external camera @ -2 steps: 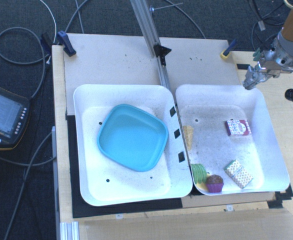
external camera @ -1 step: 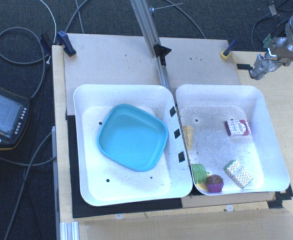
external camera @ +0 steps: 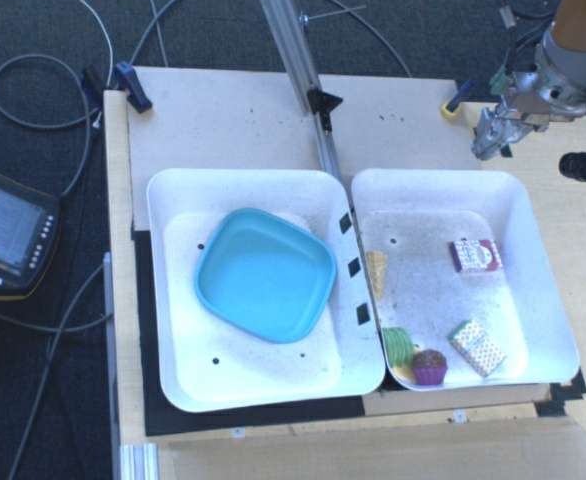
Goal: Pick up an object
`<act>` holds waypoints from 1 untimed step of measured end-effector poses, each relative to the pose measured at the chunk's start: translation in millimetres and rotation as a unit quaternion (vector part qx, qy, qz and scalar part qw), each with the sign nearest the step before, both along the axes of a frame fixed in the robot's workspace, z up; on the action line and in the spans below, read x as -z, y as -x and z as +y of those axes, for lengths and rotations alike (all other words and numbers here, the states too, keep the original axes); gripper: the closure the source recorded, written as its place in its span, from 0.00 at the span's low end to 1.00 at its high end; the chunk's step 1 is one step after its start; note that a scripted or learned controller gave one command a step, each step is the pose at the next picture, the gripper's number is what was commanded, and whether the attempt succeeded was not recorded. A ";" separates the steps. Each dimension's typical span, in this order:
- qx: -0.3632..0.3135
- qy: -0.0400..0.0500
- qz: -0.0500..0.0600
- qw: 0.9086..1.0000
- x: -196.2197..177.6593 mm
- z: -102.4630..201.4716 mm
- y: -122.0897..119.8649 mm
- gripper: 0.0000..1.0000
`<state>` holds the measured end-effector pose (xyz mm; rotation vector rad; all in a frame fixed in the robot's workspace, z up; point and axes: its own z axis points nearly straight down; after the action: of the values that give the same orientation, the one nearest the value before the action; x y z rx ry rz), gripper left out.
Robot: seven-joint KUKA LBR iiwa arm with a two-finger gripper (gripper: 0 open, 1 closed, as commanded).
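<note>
A smooth, slightly glossy plastic finish is shown by the blue plate and both white bins, the right one scuffed. Bare metal is seen on the gripper at two o'clock. The bench looks matt.

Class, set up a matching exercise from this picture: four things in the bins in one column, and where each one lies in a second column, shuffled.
Things:
1. blue plate
2. red and white packet
3. purple cupcake
4. patterned box

Places:
A. right bin, upper right area
B. right bin, near front rim, beside a green item
C. left bin, middle
D. right bin, lower right area

Pairs: 1-C, 2-A, 3-B, 4-D
</note>
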<state>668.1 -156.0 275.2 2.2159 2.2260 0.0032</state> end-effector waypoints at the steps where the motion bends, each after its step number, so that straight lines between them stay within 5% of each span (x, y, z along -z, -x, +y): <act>1: 0.000 0.000 0.001 1.000 5.7 45.6 10.8 1.00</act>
<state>657.3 -110.4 269.5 2.2171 2.2258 0.0019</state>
